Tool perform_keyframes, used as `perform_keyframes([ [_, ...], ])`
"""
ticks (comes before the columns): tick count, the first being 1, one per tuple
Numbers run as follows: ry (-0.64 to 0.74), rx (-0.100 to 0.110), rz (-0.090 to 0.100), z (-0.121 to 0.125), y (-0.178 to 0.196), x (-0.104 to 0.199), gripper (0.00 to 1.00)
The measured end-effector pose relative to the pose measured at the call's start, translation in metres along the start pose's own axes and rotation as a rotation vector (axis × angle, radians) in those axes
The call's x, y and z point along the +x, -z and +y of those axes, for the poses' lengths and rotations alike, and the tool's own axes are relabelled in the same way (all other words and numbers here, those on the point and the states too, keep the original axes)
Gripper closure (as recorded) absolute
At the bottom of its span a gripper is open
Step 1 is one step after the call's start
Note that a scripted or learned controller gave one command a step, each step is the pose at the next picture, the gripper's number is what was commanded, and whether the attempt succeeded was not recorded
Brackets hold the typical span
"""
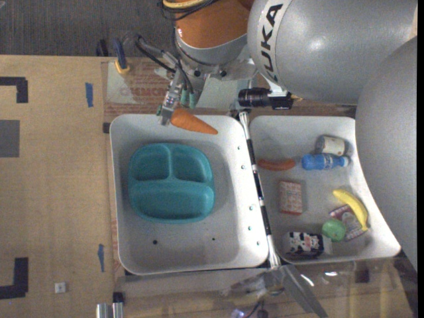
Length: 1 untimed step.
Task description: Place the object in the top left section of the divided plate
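Plywood worktop (53, 197) carries two white bins; nearest in the left bin (132, 254) lies the teal divided plate (171, 181). Beyond it, at the far rim, the gripper (173, 108) has its jaws clenched on the carrot (192, 122). Best to carry it level over the top left section before letting go.

Place: robot lab test cell | Signs: large grey KUKA arm (331, 38) over a plywood bench (53, 177) | two white bins (126, 244) bolted side by side | blue tape marks (89, 95) and black markers (16, 88) on the benchtop | toy food as props
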<state>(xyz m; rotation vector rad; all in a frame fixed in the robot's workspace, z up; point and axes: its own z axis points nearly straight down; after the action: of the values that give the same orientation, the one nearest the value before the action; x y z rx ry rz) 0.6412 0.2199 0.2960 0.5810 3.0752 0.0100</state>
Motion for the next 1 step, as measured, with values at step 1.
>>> perform_keyframes([
  [1, -0.135, 0.005, 0.005, -0.0001, 0.0359, -0.0135, 1.0],
])
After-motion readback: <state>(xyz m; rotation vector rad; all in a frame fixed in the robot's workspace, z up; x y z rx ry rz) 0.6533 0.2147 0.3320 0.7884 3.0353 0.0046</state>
